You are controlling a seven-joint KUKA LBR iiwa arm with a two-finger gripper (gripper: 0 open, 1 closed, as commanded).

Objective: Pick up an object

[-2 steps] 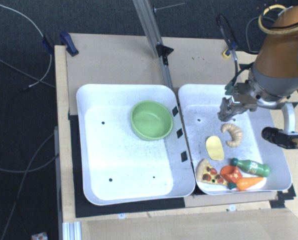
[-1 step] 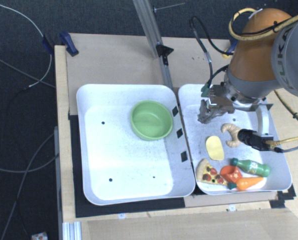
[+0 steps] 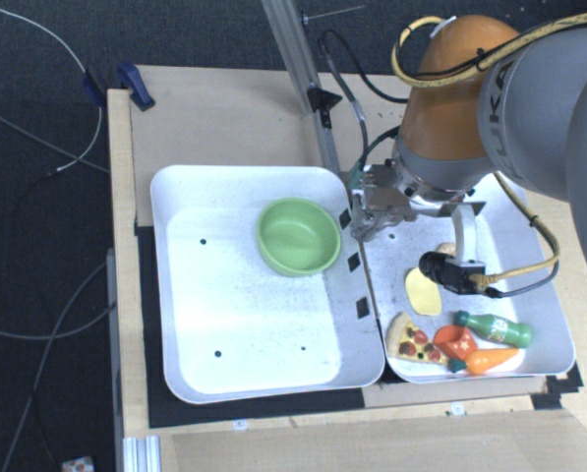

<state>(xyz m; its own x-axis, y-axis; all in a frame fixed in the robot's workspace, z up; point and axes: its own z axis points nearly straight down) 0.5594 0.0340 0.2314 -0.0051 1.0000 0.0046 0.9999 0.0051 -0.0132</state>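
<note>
Nothing is picked up yet, as far as this view shows: every object lies in a bin. In the right bin (image 3: 544, 293), down at the near corner, there's a pizza slice (image 3: 414, 340), a red pepper (image 3: 454, 341), a carrot (image 3: 490, 360) and a green bottle (image 3: 496, 328) bunched together, with a yellow piece (image 3: 423, 292) just behind them. Over in the left bin (image 3: 190, 293) a green bowl (image 3: 298, 235) sits alone. So the whole grasp and lift is left to do.

The arm (image 3: 460, 96) reaches in from the right, its orange band bulking over the far end of the right bin. The gripper (image 3: 372, 214) hangs near the divide between the two bins, well apart from the toy food. Whether it is released or clenched, I cannot tell; nothing is visibly in it. The desk (image 3: 224, 106) shows bare wood behind the bins.
</note>
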